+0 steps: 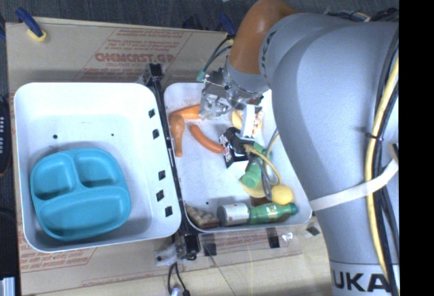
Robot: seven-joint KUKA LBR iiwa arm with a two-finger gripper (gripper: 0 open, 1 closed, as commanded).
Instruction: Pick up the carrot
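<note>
Silvery metal, my end effector hangs over the upper end of the right-hand shallow white plastic bin, low among the clutter; whether it is apart or together I cannot tell. Just beside it, to the lower left, lie two orange pieces: a paler, bent squash-like piece along the left wall, and the slim orange carrot lying slantwise on the bin floor, which I judge to be my target. Nothing sits in my grasp. Beyond them, crowded toward the bin's near end, are a yellow lemon and a green bottle with a silver label. In the left white bin rests a blue divided plastic tray, well apart.
</note>
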